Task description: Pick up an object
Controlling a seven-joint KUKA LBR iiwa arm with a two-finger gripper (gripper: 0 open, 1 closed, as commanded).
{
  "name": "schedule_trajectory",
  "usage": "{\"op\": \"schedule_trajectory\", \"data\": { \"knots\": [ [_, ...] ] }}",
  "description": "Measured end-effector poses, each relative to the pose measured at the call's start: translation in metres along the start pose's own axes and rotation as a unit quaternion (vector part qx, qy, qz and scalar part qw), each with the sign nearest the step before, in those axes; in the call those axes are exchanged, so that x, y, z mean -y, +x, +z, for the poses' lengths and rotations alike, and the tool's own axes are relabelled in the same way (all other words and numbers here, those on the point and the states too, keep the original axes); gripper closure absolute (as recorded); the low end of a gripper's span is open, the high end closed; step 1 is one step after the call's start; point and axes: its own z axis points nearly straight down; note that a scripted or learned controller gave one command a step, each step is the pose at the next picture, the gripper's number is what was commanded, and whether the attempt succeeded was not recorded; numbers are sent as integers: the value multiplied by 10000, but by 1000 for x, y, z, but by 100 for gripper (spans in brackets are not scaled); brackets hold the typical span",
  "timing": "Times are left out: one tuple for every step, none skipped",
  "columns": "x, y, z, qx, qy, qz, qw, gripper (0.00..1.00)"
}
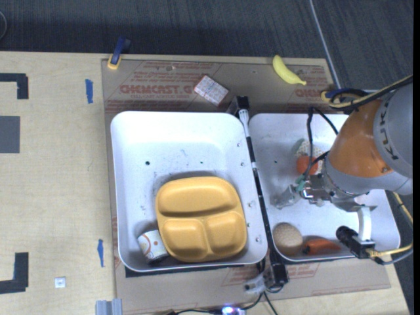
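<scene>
Carrot [320, 245] lay at six o'clock in the right bin [275, 133], beside a tan ball [287, 235]. Gripper [287, 197] hovered above; its spread, I couldn't tell.

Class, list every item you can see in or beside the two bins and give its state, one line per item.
yellow divided tray: upside down, flat in the left bin
small ball: resting against the tray's lower left corner
tan round object: lying in the right bin
orange carrot-like item: lying beside it
banana: outside the bins, on the board
pincer: low in the right bin
</scene>
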Motion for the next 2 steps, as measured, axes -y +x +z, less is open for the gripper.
{"op": "schedule_trajectory", "data": {
  "knots": [
    [-1, 0, -10, 1, -20, -2, 10000, 100],
    [-1, 0, -10, 1, -19, -1, 10000, 0]
  ]
}}
